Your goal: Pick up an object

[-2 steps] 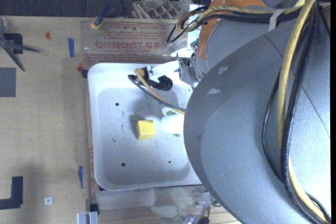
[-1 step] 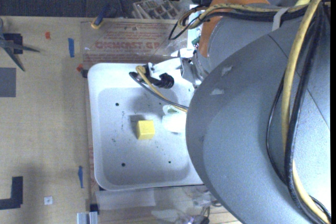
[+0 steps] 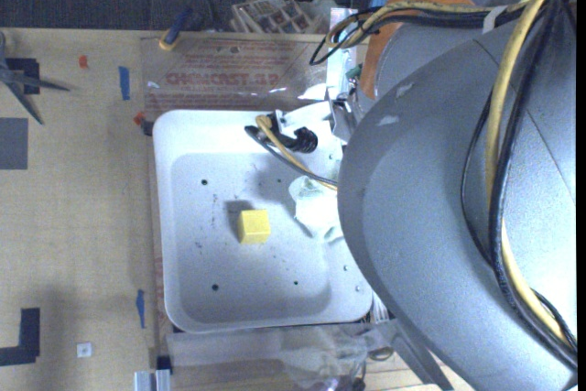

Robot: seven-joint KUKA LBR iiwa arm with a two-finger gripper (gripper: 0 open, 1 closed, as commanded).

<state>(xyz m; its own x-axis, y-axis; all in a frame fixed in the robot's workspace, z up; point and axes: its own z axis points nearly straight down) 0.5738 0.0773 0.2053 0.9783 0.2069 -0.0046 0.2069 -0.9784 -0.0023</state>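
Observation:
A small yellow cube [image 3: 255,225] lies on the floor of the white bin [image 3: 183,197], a little left of the bin's middle. The gripper [image 3: 309,202] hangs low over the bin's right half, pale and partly hidden under the big grey arm [image 3: 458,197]. It sits to the right of the cube, with a gap between them. Nothing is seen held in it.
Black and yellow cables [image 3: 286,140] loop over the bin's far right part. A clear plastic sheet with red print [image 3: 224,76] lies behind the bin. The wooden bench [image 3: 73,197] spreads to the left, with blue tape marks and small dark items.

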